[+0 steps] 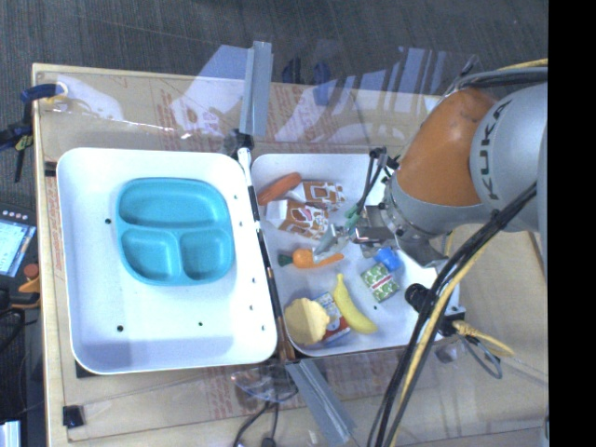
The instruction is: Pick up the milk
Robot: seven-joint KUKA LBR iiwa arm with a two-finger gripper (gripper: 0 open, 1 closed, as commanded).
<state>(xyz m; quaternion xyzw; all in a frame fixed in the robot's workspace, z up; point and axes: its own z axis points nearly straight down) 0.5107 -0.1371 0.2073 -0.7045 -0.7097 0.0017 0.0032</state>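
The milk [380, 278] is a small green and white carton with a blue cap. It lies tilted in the right bin [400, 338], near that bin's right wall and just right of a banana [355, 305]. My gripper [343, 237] hangs low over the middle of the right bin, up and to the left of the milk, just above an orange carrot [315, 259]. The grey arm with its orange band [452, 152] covers the bin's upper right corner. Nothing shows in the gripper.
Two brown and white boxes [310, 207] and a red sausage [278, 187] lie at the right bin's far end. A yellow lump [305, 320] and a wrapped packet [335, 317] sit at its near end. The left bin [84, 296] holds a blue divided tray [177, 226].
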